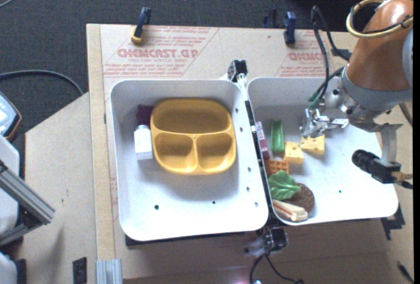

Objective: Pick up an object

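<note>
The arm comes in from the right of the frame, and its gripper (319, 124) hangs low over the right bin (348, 201), in the upper middle part of that bin. Just under and beside it lies a yellow cheese wedge (314, 144) with holes, and this seems to be the object it goes for. I cannot tell if the fingers are spread or pressed together, because the metal parts are small and blurred from here; nothing is seen between them, so I do not say it holds anything. A second small yellow block (294, 153) lies just beside the wedge toward the left, and a green piece (277, 136) stands near it. To do this step well, I think the gripper should come down centred on the wedge, with one finger on each flat side, so it does not push the wedge against the yellow block. The left bin (131, 210) holds a yellow divided tray (193, 135), well apart from this work.
</note>
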Action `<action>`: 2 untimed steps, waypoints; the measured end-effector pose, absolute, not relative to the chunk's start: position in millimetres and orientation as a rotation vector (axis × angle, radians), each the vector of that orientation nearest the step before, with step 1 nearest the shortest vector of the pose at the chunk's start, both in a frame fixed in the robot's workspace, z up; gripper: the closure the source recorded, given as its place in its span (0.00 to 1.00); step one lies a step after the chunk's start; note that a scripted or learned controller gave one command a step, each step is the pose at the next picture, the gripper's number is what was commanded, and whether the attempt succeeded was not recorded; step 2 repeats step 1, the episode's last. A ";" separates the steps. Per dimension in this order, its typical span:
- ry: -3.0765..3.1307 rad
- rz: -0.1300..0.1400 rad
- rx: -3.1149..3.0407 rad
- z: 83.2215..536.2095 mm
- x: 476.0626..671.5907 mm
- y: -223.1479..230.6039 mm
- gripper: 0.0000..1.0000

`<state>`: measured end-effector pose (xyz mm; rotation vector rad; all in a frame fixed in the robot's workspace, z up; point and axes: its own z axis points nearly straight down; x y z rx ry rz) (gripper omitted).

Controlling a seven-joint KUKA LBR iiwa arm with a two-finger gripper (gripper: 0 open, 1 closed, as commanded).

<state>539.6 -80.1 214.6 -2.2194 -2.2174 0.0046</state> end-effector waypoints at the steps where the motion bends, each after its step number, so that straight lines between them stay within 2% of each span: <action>1: -2.220 0.001 -2.221 216.0 540.3 -83.1 1.00; 2: -2.220 0.001 -2.221 216.0 540.3 -83.1 1.00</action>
